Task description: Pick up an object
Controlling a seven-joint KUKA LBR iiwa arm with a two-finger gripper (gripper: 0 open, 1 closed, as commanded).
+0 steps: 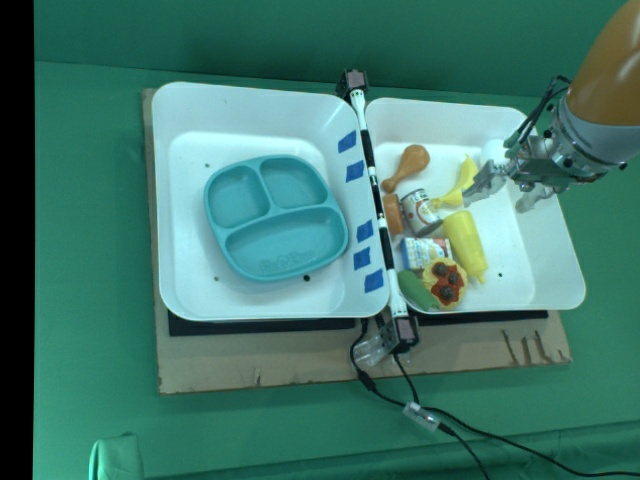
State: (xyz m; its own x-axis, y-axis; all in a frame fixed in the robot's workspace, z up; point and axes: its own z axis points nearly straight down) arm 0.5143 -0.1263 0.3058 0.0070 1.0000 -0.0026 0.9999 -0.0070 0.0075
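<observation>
Hovering jaws spread open, nothing between | right bin | banana tip partly hidden behind finger

Both white bins look like smooth, slightly glossy moulded plastic. The teal divided plate is seen as matt plastic. The surface is covered in matt green cloth, with a rough brown cardboard sheet under the bins. The end effector is finished in bare grey metal; the band above it is glossy orange. The small can shows a shiny metal rim. The corn cob looks like smooth plastic.
</observation>
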